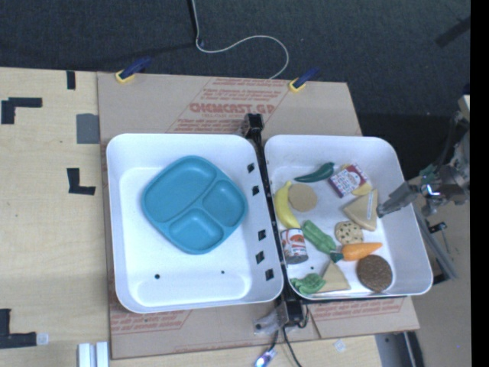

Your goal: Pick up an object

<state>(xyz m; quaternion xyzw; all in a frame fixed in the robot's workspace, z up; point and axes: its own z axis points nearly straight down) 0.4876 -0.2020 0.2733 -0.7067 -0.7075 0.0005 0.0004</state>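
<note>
Where the cardboard (229, 102) under the bins shows bare at twelve o'clock, red printing reads roughly "CHEMCAST GP"; the small can (294, 245) and the red packet (345, 180) carry labels too small to read.

Right bin (382, 150) — contents: banana (285, 206), tan round biscuit (302, 198), green pepper (315, 173), cheese wedge (363, 207), cookie (348, 232), green pod (319, 235), carrot (361, 251), brown patty (374, 272), sandwich triangle (333, 277), leafy green piece (308, 285).

Left bin (122, 205) — one blue divided plate (195, 202), with bare floor toward six o'clock.

Gripper (387, 204): over the right bin's three o'clock rim, tip just beside the cheese wedge, which lies toward nine o'clock of it; nothing is seen held. Whether the tip stands apart or together cannot be told.

Open room in the right bin lies along its twelve o'clock wall.
</note>
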